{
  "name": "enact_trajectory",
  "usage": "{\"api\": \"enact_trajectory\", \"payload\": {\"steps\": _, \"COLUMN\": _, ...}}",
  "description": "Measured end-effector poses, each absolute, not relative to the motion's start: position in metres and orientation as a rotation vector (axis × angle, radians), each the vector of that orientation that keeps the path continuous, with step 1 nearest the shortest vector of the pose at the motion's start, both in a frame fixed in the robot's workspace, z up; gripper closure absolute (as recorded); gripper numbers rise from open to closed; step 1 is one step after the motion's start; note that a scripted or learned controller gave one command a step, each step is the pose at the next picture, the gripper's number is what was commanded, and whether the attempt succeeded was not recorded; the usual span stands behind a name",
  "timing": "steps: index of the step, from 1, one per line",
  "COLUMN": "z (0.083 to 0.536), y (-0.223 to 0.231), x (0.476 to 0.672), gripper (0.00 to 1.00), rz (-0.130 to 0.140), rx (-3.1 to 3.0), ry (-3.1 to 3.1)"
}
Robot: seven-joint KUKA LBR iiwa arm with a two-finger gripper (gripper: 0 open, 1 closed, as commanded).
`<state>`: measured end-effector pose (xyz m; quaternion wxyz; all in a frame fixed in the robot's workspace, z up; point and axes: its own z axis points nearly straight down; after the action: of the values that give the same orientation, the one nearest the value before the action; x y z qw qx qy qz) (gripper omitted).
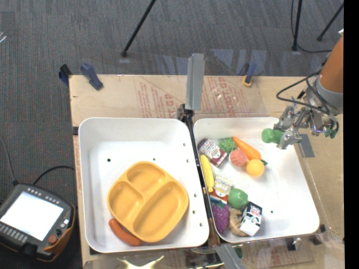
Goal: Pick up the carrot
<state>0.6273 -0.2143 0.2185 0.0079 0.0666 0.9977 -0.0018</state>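
Note:
The carrot [247, 148] is orange with a green stub and lies slanted in the far part of the right bin [291, 189]. It rests between a green leafy item [226, 144] and an orange fruit [255, 167]. My gripper [286, 138] hangs over the bin's far right corner, to the right of the carrot and apart from it. A green toy [271, 134] sits right against the gripper's left side; I cannot tell whether it is held.
The right bin also holds a pink fruit [238, 157], a yellow banana [207, 172], a snack packet [212, 150], a green apple [238, 197], purple grapes [220, 214] and a small carton [251, 218]. The left bin [98, 150] holds a yellow divided plate [148, 200] and a sausage [124, 232].

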Motion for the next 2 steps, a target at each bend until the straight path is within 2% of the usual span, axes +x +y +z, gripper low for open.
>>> {"api": "enact_trajectory", "payload": {"steps": 1, "z": 0.085, "y": -0.156, "x": 0.583, "gripper": 1.0, "rz": 0.005, "rx": 0.242, "ry": 3.137}}
{"api": "enact_trajectory", "payload": {"steps": 2, "z": 0.3, "y": -0.198, "x": 0.569, "gripper": 1.0, "rz": -0.006, "rx": 0.185, "ry": 3.12}}
